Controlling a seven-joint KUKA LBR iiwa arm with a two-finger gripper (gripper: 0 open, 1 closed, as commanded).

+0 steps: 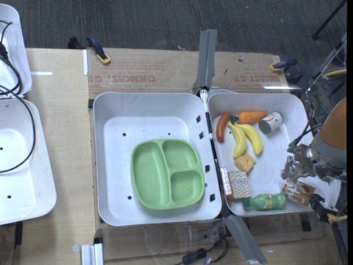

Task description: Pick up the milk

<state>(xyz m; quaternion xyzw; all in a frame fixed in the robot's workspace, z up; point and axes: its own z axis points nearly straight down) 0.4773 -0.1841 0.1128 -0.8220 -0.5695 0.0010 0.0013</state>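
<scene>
Two white bins sit side by side on the bench (60, 70). In the left bin (110, 148) you see a green divided plate (167, 173). In the right bin (300, 115) note the bananas (246, 138), carrot (252, 116), sausage (222, 127), can (271, 122) and green bottle (265, 202). Locate the milk (298, 192) at the bin's right edge, partly covered by the hand (294, 167). You cannot tell the hand's opening; the arm (333, 139) is cut off at the frame's right side.
</scene>
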